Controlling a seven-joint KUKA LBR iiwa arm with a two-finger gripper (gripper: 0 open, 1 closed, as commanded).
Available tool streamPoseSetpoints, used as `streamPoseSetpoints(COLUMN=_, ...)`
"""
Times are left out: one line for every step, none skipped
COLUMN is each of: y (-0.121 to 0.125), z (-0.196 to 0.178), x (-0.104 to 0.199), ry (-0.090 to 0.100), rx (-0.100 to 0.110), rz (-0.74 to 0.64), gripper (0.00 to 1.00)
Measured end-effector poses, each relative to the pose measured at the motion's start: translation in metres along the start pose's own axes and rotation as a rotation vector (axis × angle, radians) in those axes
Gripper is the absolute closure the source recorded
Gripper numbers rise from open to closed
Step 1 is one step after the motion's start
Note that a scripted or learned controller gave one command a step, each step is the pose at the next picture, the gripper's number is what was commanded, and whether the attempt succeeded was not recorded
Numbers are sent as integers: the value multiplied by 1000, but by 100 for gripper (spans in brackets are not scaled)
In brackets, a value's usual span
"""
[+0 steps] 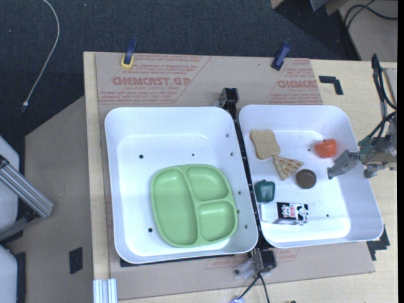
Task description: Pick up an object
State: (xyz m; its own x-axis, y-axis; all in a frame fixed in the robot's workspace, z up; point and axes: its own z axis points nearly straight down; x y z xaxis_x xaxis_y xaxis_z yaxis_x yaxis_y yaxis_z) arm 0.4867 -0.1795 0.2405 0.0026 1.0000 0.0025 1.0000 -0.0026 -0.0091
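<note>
Grey two-finger gripper (338, 167) at 3 o'clock edge of right white bin (363, 223), fingers' state cannot tell. Inside bin: orange round object (326, 148) just at its 10 o'clock, brown disc (306, 178), tan slice (265, 142). Left bin (126, 137): green divided tray (192, 204).

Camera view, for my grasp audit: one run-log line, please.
pincer: over right bin, holding nothing | nearest: orange item, brown disc | green tray: left bin
</note>
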Motion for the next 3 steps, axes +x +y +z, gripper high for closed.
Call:
streamPoseSetpoints(y=2, z=-4, x=0, ry=-2, rx=-9, rz=-3, gripper=0)
streamPoseSetpoints(y=2, z=45, x=-9, ry=0, rx=-3, rz=-1, gripper=0)
streamPoseSetpoints(y=10, z=90, x=-4, ry=-2, rx=-7, rz=-2, gripper=0)
